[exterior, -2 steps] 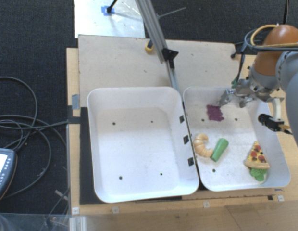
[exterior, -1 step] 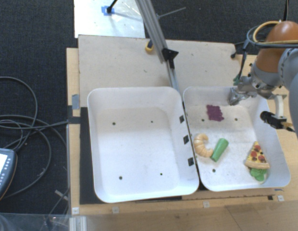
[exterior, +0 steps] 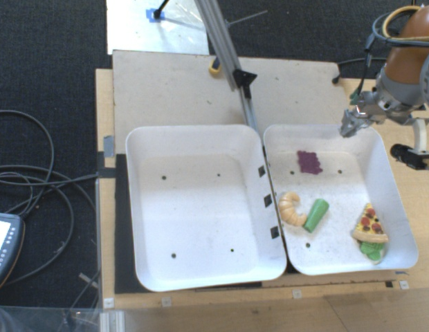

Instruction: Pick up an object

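Note:
The right bin (exterior: 394, 185) holds a purple lumpy piece (exterior: 309, 162) near its back, a tan croissant (exterior: 291, 209) and a green cylinder (exterior: 315, 214) side by side at the left, and a pizza slice (exterior: 370, 225) over a green piece (exterior: 371, 250) at the front right. My gripper (exterior: 351, 126) hangs over the bin's back right corner, above and to the right of the purple piece. It is small in view and nothing shows between its tips.
The left bin (exterior: 142, 185) stands beside the right one. A slanted metal pole (exterior: 221, 37) runs down to the bins' shared back edge. Cables (exterior: 34, 178) and a tablet (exterior: 3, 244) lie on the floor at left.

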Motion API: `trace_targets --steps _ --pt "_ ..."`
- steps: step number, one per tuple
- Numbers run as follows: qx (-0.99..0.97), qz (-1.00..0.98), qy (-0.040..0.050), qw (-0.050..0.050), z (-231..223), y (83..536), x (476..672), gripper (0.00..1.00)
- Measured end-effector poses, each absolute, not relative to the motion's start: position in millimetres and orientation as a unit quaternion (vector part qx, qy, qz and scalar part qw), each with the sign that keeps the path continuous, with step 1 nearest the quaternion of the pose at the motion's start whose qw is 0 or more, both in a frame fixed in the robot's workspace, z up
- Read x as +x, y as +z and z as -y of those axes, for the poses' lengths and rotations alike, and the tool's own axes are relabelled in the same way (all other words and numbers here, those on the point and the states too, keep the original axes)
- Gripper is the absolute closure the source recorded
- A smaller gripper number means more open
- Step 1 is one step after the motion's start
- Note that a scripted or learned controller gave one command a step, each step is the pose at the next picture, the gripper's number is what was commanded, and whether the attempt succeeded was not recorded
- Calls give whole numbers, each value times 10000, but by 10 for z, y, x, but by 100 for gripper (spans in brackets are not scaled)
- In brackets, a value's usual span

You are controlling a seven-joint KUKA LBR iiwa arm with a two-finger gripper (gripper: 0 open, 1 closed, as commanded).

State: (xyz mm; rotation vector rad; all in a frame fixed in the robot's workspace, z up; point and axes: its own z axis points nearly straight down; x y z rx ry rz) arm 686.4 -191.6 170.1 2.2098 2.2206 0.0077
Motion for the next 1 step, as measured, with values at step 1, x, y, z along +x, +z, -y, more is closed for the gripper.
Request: trace_targets --steps 1 --pt "7048 -7094 23 37 1861 2172 6908 100"
